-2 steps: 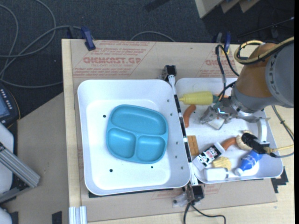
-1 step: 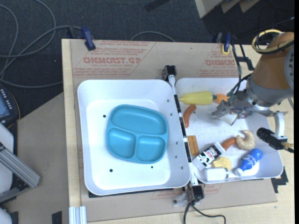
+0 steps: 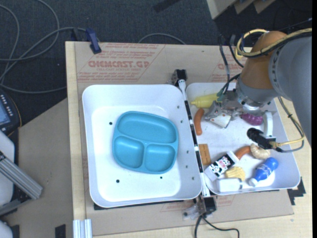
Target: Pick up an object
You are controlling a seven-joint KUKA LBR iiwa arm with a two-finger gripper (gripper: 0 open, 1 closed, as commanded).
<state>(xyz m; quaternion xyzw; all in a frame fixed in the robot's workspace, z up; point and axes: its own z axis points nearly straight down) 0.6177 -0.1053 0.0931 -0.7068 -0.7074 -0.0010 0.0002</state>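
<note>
Camera view places the gripper (image 3: 221, 115) low over the rear part of the right bin (image 3: 220, 144), at the end of the arm (image 3: 280, 66) that reaches in from the right. You cannot tell how far the gripper is open, and you cannot tell whether it has hold of anything.

Note the candidate objects, all in the right bin:
- A yellow piece (image 3: 203, 101) lies just beside the gripper, on the side toward the left bin (image 3: 99, 133).
- An orange sausage-shaped piece (image 3: 198, 121) lies along the wall next to the left bin, near the gripper.
- A purple bunch (image 3: 252, 118) lies just beside the gripper on the opposite side.
- A black-and-white carton (image 3: 221, 164), a yellow ridged piece (image 3: 236, 172) and a white block (image 3: 229, 184) sit close together at the front edge.
- A blue bottle (image 3: 264, 171) lies tilted at the front corner, well apart from the gripper.

Observe that the left bin holds a blue divided plate (image 3: 144, 142). Both bins rest on the tabletop (image 3: 74, 113).
</note>
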